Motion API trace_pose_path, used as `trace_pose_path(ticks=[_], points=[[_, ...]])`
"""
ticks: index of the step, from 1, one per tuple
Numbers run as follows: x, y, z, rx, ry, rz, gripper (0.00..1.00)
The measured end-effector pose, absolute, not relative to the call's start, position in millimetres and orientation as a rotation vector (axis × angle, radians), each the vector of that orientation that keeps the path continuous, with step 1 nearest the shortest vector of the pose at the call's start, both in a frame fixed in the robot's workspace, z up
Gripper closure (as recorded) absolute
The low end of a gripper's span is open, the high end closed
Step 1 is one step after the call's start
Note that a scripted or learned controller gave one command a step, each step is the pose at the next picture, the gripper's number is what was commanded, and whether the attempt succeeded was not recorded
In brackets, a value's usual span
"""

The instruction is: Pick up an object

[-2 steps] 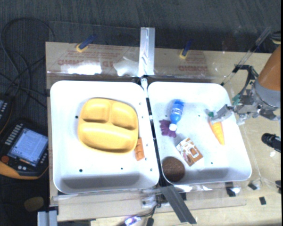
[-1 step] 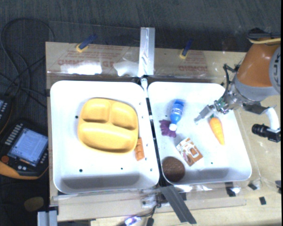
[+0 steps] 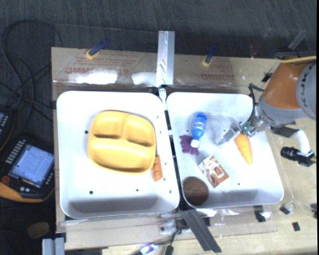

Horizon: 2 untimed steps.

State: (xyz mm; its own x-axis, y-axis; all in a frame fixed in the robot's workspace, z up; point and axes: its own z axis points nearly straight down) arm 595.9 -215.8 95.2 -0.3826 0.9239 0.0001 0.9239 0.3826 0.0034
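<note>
My gripper (image 3: 237, 133) hangs low over the right bin (image 3: 266, 193), near its right wall, and looks open: one grey finger (image 3: 226, 137) points left and the other sits by a teal tip to the right. An orange carrot (image 3: 245, 149) lies on the bin floor with its thick end just under the gripper; nothing is lifted. A blue bottle (image 3: 198, 126) with a white cap, a purple toy (image 3: 189, 144), a small printed packet (image 3: 213, 171) and a brown ball (image 3: 195, 190) lie to the left of the gripper in the same bin.
The left bin (image 3: 74, 195) holds a large yellow compartment tray (image 3: 121, 141) and a small orange piece (image 3: 157, 169) by the dividing wall. A metal post (image 3: 165, 57) stands behind the bins. Handheld devices (image 3: 26, 166) and cables lie on the floor to the left.
</note>
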Motion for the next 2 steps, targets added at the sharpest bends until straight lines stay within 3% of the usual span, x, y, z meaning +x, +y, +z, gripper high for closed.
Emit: trace_pose_path(ticks=[1,2], points=[[596.4,-214.8,104.1,1.745,2.611,0.009,1.0],[566.6,-136.0,195.9,1.862,2.531,-0.001,1.0]])
